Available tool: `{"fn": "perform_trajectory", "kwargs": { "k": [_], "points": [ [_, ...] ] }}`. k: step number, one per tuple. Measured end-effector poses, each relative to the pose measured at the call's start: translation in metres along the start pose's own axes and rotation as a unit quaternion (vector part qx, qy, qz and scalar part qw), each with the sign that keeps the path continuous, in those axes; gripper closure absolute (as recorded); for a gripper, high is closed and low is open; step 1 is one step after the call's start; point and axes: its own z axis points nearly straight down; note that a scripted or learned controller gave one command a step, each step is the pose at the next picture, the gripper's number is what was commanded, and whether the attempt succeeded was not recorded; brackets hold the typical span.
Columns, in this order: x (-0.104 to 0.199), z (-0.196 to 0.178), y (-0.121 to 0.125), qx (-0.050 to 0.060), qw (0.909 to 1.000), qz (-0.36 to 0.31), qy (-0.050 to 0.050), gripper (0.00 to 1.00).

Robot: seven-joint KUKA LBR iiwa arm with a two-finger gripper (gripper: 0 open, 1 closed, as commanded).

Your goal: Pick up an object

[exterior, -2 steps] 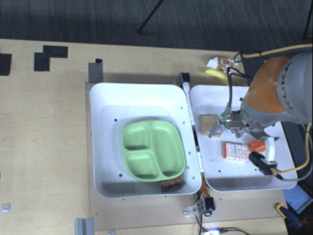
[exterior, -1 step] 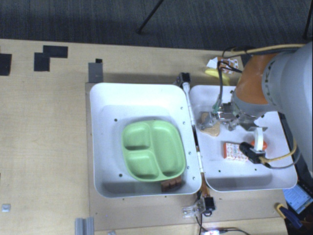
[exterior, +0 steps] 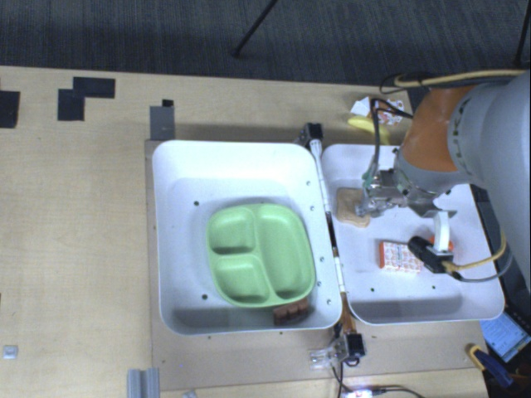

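Bins sit side by side on the bench [exterior: 75, 264]. The left bin [exterior: 174, 222] holds a green divided plate [exterior: 261, 254] with a small brown thing [exterior: 290, 312] poking out at its near edge, well apart from the tool. In the right bin [exterior: 415, 305], a tan lump [exterior: 350, 208] lies close to the left wall. The tool [exterior: 373, 199] hangs at the lump's right end, touching it or nearly so. Whether the tool is spread, pressed together or gripping the lump, I cannot tell. A red-and-white packet [exterior: 400, 255] lies near, below and right of the tool. The lump looks the closest pick, just leftward.
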Motion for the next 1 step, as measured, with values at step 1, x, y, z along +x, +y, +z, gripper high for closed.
{"fn": "perform_trajectory", "kwargs": {
  "k": [1],
  "points": [
    [0.0,0.0002,-0.0002,0.0,1.0,0.0,0.0,0.0]
  ]
}}
